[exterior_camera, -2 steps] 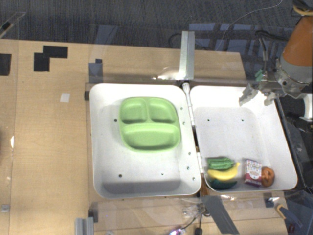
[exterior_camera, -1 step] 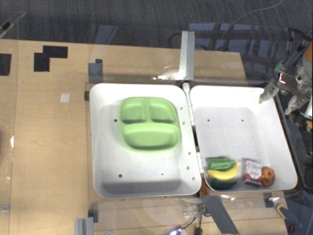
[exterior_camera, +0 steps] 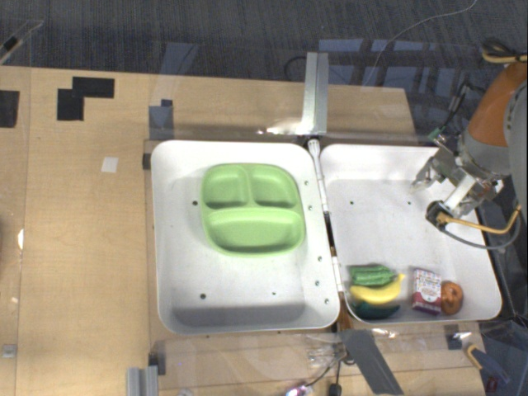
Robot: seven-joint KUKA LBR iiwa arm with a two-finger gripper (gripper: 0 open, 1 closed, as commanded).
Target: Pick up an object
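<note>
A: Left bin [exterior_camera: 177, 221] — contents?
B: One green divided plate [exterior_camera: 252, 207], flat, near the middle.
A: Right bin [exterior_camera: 371, 180]?
B: Four items along the near edge: a green vegetable [exterior_camera: 373, 275] touching a banana [exterior_camera: 378, 290] in the near-left corner; a small purple-and-white packet [exterior_camera: 426, 290] to the right, with a brown round fruit [exterior_camera: 451, 297] just beside it.
A: The hand [exterior_camera: 445, 190]?
B: Over the right bin's far-right side, well apart from the items, holding nothing — whether spread or pressed together, cannot tell.

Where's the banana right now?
The banana lies in the right bin, at its near left corner, against a green item.
</note>
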